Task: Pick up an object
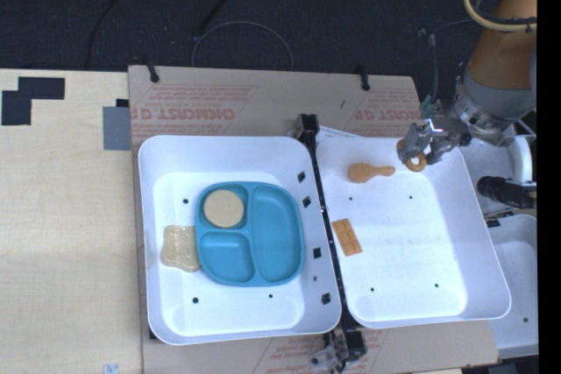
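2 white bins side by side, claw hovering at far right corner of right bin, fingers pinching what looks like a small tan ring. Just left of claw, a tan drumstick-shaped piece; farther left and nearer the camera, an orange block. Well left, in left bin: blue tray holding a round cracker, pale piece touching its left edge.

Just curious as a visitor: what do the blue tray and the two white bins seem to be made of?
Blue tray: probably moulded plastic, with an even colour, rounded compartments and a soft sheen. White bins, left and right: likely thin formed plastic, smooth and slightly glossy, with rounded corners. I cannot be sure.
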